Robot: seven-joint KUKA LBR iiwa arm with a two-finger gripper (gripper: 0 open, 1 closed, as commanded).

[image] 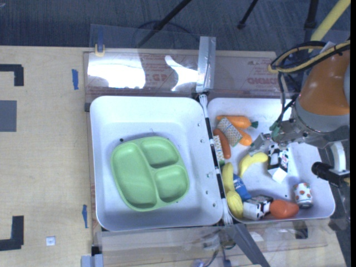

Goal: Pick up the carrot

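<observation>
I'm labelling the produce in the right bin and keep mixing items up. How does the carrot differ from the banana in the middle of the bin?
The carrot is orange with a green tip; the banana is plain yellow. The carrot is straight and lies near the bin's far wall; the banana is curved and lies nearer the middle, beside the gripper. Both are elongated and rest loose in the right bin.

A green divided plate is seen in the left bin; bananas and a tomato are piled in the right bin.
</observation>
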